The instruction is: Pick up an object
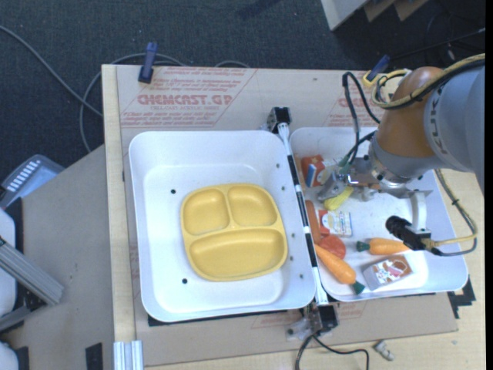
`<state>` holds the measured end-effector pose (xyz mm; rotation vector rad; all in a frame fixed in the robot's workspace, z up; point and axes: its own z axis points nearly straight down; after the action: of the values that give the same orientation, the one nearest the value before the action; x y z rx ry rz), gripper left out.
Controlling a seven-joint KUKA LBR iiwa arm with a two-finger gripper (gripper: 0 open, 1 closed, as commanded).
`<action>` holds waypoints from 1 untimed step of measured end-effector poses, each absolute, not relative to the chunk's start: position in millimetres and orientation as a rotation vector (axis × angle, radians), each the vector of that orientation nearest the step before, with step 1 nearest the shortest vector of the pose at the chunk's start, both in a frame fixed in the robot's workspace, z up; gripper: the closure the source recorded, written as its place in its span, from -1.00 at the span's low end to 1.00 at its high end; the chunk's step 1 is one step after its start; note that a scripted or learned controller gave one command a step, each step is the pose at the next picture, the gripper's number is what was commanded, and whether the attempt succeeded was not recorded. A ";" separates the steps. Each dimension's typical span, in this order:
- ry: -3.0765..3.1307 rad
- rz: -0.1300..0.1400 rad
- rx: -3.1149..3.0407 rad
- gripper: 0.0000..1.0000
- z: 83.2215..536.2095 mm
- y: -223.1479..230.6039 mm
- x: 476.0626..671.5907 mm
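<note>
We are seeing the gripper (pixel 344 185) hovering over the right bin (pixel 454 272), touching a yellow item (pixel 337 200); its grasp we cannot tell. We are reading "CHEMCAST" on the board (pixel 185 99) behind the bins.

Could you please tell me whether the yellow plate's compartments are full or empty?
Empty. All three compartments of the yellow plate show bare yellow; it lies flat in the left bin.

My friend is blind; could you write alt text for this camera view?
A grey robot arm reaches into the right bin of toy food, including two carrots. The left bin holds a yellow divided tray.
</note>
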<state>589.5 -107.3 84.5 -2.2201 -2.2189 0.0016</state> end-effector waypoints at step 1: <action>-2.222 -0.001 -2.221 -1.00 84.6 -93.7 593.7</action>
<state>593.7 -93.7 84.6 -2.2212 -2.2223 -0.0010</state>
